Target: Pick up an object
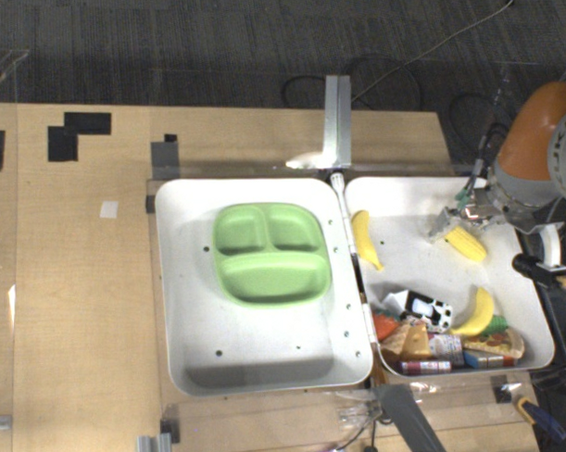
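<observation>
The right bin [393, 193] holds several toy foods. A yellow banana [362, 238] lies along its left wall. A short yellow corn-like piece [467, 245] rests toward the back right. My gripper [457, 216] hangs just above and behind that piece, reaching in from the right under the arm's orange band [530, 133]. Nothing can be seen held in it. A second banana [479, 313] lies nearer the front, beside a black-and-white toy [425, 308].
A green divided plate [270, 250] sits in the left bin [190, 363]. A heap of small toys and packets [445, 346] crowds the right bin's front edge. A metal post [339, 121] stands behind the wall between the bins.
</observation>
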You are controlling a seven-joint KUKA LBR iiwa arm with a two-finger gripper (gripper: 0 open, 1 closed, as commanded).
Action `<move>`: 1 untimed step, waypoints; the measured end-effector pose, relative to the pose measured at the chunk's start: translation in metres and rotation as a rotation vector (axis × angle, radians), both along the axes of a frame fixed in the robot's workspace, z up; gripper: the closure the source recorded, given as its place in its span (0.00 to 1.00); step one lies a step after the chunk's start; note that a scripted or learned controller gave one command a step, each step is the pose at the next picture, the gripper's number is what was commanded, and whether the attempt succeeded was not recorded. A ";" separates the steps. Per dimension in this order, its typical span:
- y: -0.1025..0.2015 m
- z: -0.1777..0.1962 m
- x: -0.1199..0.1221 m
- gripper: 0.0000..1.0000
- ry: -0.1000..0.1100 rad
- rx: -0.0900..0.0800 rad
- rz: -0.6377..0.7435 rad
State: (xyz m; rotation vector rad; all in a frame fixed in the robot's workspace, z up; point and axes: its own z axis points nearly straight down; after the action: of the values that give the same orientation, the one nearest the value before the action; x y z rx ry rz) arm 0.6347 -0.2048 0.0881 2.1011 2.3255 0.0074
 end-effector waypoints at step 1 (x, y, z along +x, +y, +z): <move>0.002 0.014 0.004 1.00 -0.010 0.000 0.002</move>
State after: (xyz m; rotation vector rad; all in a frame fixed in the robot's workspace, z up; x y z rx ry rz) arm 0.6383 -0.2027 0.1019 2.0935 2.3221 0.0181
